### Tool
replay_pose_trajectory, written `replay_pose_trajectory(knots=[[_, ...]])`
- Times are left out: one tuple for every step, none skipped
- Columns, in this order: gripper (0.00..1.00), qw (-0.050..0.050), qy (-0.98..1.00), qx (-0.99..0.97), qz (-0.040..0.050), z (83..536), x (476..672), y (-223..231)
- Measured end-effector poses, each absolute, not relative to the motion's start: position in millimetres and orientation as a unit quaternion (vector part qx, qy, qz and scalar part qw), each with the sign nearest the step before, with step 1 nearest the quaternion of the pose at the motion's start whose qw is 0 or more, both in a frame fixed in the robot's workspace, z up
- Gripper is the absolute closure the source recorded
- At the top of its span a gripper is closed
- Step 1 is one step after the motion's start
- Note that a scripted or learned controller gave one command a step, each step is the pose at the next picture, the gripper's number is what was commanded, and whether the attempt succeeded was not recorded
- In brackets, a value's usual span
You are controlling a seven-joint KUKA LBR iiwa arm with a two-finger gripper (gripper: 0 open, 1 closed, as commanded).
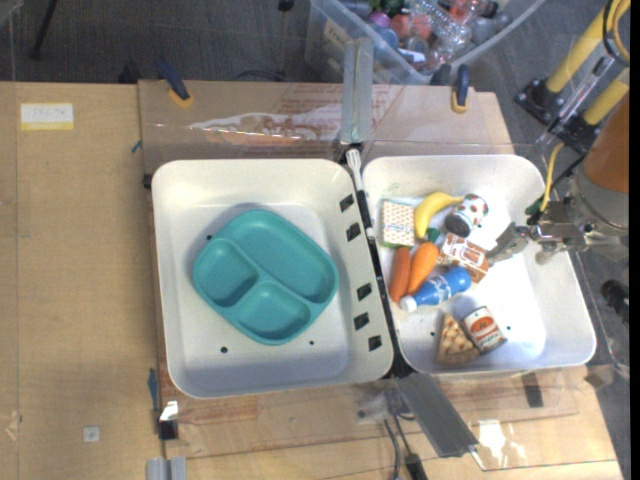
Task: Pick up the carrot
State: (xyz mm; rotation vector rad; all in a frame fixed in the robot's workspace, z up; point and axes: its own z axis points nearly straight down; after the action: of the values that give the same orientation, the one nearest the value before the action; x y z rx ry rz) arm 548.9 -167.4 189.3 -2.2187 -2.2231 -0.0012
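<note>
The carrot (424, 264) is orange and lies slanted in the left half of the right bin (560, 313), beside a second orange piece (401, 274). A blue bottle (441, 288) lies just below it and a red-and-white carton (466, 255) just to its right. My gripper (518, 252) hovers over the right part of that bin, right of the carton and well apart from the carrot. It is open, with nothing between its fingers.
A banana (437, 210), a small box (397, 221) and a black-and-white toy (467, 213) crowd the carrot's far side. A can (484, 329) and a waffle wedge (455, 341) lie nearer the front. The left bin (180, 183) holds a teal divided plate (264, 274).
</note>
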Motion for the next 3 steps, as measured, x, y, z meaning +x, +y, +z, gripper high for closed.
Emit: replay_pose_trajectory(knots=[[0.00,-0.005,-0.764,-0.645,-0.0031,90.6,616.1,-101.0],[0.00,0.012,-0.756,-0.654,0.0102,86.9,660.5,-102.0],[0.00,-0.006,-0.858,-0.513,-0.0030,90.5,590.2,-95.0]])
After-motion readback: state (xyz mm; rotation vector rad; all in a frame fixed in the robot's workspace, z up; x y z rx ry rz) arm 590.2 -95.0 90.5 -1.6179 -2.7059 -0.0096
